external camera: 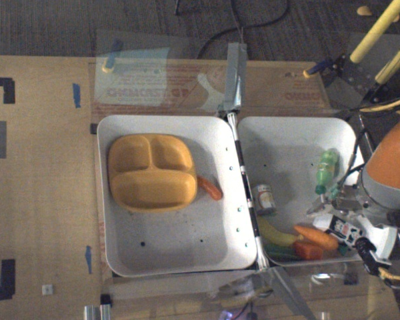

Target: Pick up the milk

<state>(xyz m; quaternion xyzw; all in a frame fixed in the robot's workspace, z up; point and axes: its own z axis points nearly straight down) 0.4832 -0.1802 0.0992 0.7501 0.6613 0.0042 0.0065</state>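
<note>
The milk [344,230] looks like a small white carton with a dark printed label. It lies tilted in the lower right corner of the right bin [287,145], beside the carrot. My gripper [335,207] hangs low over that corner, right above the carton's upper edge, and its metal body hides part of the carton. The arm's orange band [391,160] sits just to the right of it. I cannot make out whether anything is held.
A green bottle [327,167], a small can [264,197], a banana [275,233], a carrot [316,237] and a red item [309,251] crowd the right bin. The left bin [180,245] holds a yellow divided tray [151,171] and an orange sausage-shaped piece [210,188].
</note>
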